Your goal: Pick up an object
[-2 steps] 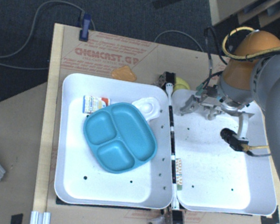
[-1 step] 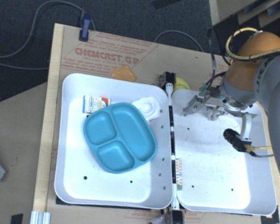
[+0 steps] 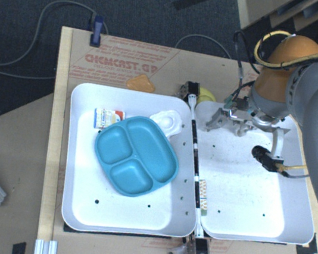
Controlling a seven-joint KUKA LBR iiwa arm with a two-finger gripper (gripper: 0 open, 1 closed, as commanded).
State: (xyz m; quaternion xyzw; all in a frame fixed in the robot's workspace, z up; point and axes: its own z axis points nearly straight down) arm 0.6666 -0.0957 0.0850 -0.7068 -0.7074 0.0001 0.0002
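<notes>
Currently gripper [image 3: 236, 121] low over right bin [image 3: 251, 223], far end; jaw state not possible to tell. Blue divided plate [image 3: 136, 156] in left bin [image 3: 76, 188], small carton [image 3: 107, 117] touching it.

The tabletop [image 3: 55, 136] is a pale wooden board, topped toward the upper part of the frame by a sheet of brown cardboard with red lettering [image 3: 121, 61]. Two shallow white bins rest on it side by side: the left bin [image 3: 72, 193] fills the centre-left of the frame, the right bin [image 3: 253, 211] the centre-right, their inner rims touching. On the cardboard above the left bin lies a small orange piece [image 3: 141, 82]; near the upper gap between the bins sits a yellow object [image 3: 205, 95], partly hidden. A blue clip [image 3: 96, 30] grips the tabletop's upper left edge.
</notes>
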